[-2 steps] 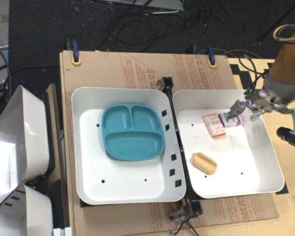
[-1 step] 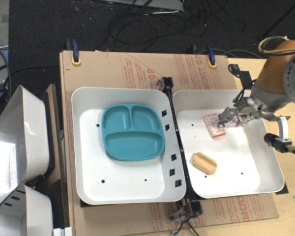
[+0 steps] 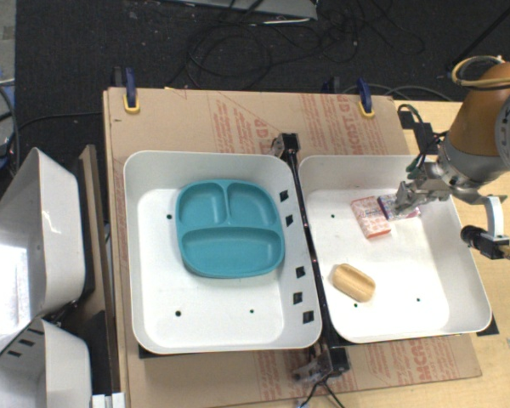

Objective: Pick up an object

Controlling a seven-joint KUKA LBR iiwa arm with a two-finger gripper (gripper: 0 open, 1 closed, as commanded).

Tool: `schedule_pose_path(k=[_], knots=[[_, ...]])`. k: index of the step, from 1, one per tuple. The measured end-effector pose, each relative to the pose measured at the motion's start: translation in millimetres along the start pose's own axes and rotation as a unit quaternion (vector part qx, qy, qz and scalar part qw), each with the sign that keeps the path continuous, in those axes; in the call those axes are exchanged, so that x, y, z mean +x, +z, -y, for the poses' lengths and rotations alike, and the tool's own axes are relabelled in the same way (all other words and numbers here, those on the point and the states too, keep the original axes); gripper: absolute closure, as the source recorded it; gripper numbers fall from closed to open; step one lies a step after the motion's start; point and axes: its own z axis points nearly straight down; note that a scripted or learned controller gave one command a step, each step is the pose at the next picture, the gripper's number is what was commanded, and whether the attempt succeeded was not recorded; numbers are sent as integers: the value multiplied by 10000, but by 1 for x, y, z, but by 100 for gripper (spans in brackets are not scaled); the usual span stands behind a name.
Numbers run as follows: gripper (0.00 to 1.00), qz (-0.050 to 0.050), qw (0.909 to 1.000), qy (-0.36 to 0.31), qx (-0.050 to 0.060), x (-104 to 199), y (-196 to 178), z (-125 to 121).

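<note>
A small pink and white packet (image 3: 371,215) lies flat in the right bin (image 3: 459,313), toward its back. My gripper (image 3: 403,204) is down at the packet's right edge, touching or nearly touching it. A tan bread-like lump (image 3: 354,281) rests nearer the front of the same bin, well apart from the gripper. The arm reaches in from the right with its orange band (image 3: 480,117) above the wrist.
The left bin (image 3: 144,313) holds a teal divided plate (image 3: 229,229). A black divider (image 3: 302,245) runs between the bins. Blue and yellow clamps (image 3: 131,92) (image 3: 364,97) grip the cardboard's back edge. Grey containers (image 3: 30,245) stand at far left.
</note>
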Motion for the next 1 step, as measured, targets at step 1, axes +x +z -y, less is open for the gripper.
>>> schedule_pose_path(k=[1], knots=[[100,6,10000,11,-21,-1,-64,1]])
